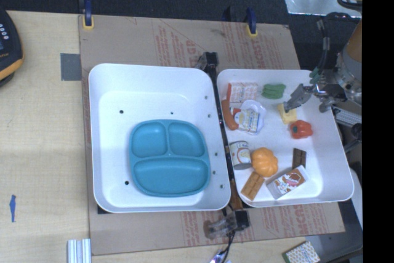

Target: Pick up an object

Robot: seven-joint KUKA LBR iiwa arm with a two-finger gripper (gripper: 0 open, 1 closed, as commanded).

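So the approach step is what's in hand here, nothing has been picked yet. The gripper (298, 97) is seen over the upper right part of the right bin (342, 151), coming in from the right edge. Its fingers look spread apart and nothing is seen between them, so no grab can be claimed.

Plenty of candidates are laid out in that bin: a small yellow block (287, 113) just beside the fingertips, a red pepper-like toy (300, 128) just below that, a green piece (273, 90) near the top, an orange pumpkin-shaped toy (265, 161) lower down, plus a white cup (250, 117), a brown bar (298, 157) and a small printed carton (287, 182). The left bin (98, 132) is taken up by a blue divided plate (169, 157), well apart from the action.

The yellow block is judged the likeliest target, since it's closest. For the next move, the fingers would need to be lined up around it, lowered to the bin floor and squeezed shut. The red toy sits close by, so a bump or a double grab could easily be had.
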